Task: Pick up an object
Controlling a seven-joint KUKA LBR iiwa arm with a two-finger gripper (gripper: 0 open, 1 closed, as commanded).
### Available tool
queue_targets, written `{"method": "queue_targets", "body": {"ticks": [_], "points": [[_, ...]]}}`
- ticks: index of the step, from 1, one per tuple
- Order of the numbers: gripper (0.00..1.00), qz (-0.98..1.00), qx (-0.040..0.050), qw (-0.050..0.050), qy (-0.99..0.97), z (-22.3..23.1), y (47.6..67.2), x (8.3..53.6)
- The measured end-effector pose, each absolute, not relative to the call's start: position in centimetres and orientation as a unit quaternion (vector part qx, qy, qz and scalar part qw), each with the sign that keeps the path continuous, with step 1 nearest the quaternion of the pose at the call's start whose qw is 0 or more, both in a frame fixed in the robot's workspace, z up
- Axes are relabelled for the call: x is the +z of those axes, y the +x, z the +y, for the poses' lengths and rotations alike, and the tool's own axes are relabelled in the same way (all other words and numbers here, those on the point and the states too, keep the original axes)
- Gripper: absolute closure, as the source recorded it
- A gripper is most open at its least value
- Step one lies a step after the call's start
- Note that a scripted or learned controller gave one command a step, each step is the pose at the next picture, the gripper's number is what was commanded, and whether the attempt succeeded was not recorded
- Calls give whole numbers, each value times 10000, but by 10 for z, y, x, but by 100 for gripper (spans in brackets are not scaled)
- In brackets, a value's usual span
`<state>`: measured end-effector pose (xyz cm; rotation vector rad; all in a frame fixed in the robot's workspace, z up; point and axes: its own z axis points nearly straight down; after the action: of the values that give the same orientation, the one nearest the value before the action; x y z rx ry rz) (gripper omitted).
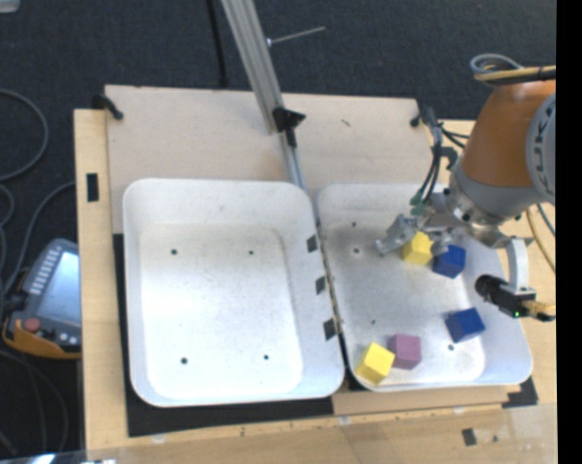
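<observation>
So the arm comes in from the right edge of the frame, grey with that fat orange band sitting upper right, and it's hanging over the right bin. The gripper is down in the upper middle of that bin, pointing toward the left. There's a yellow block right at the finger area, looks like it's touching or tucked against the fingers, but honestly I can't tell from this angle whether the fingers are apart, together, or actually clamped on it. Too small and too much grey metal stacked up there.

Just to the right of that yellow block, basically touching it, is a blue block. Another blue block sits lower right in the same bin, well apart from the first 2. Down near the bottom edge of the bin there's a purple block, and right beside it on its left, a second yellow block close to the bin's lower left corner. So 5 blocks total, all in the right bin.

The left bin is the same shallow white tray, sitting edge to edge with the right one. A silver aluminium rail slants down from the top middle of the frame to where the 2 bins meet. Far left, off the bench, there's a handheld pendant with an orange base lying on the dark floor among cables.
</observation>
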<state>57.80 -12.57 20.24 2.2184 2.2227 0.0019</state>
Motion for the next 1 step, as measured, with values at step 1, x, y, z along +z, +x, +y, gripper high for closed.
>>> {"method": "queue_targets", "body": {"ticks": [1], "points": [[0,7051,-23,6,7091,-191,571,169]]}}
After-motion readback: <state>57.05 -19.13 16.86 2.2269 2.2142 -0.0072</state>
